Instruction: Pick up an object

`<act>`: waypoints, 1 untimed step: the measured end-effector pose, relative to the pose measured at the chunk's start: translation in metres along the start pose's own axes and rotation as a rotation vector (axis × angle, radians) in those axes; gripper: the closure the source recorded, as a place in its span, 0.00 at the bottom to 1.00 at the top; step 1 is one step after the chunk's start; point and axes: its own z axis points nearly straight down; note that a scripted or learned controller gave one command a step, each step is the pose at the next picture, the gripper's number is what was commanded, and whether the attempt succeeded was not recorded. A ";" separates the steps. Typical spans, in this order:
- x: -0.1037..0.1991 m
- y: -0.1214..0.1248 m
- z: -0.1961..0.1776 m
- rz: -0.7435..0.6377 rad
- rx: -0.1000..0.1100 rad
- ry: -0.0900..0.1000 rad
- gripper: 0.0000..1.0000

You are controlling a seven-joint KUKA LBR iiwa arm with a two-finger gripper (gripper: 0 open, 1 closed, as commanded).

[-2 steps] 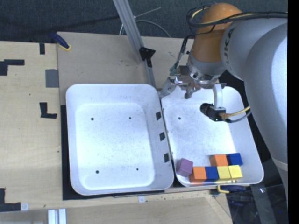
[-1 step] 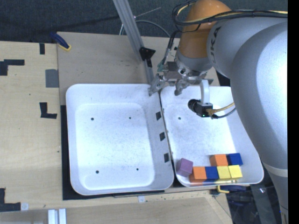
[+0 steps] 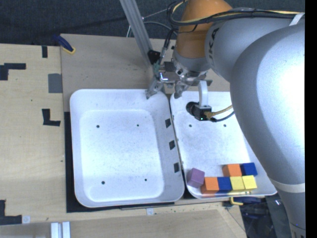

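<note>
- Fingers (image 3: 165, 90) hang spread, nothing between them, over the twelve o'clock end of the rim where the two bins meet.
- Left bin (image 3: 79, 133) lies at nine o'clock of them.
- Blocks sit at five o'clock in the right bin (image 3: 208, 143): purple block (image 3: 196, 176), orange blocks (image 3: 211, 183), blue blocks (image 3: 224, 183), yellow blocks (image 3: 237, 183), packed touching.
- Counter (image 3: 99, 63) carries both bins.

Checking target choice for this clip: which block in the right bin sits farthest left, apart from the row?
The purple block: it lies at the cluster's left end, tilted, unlike the orange, blue and yellow ones.
</note>
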 end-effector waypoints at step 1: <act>0.016 -0.051 0.000 0.004 0.004 -0.002 0.00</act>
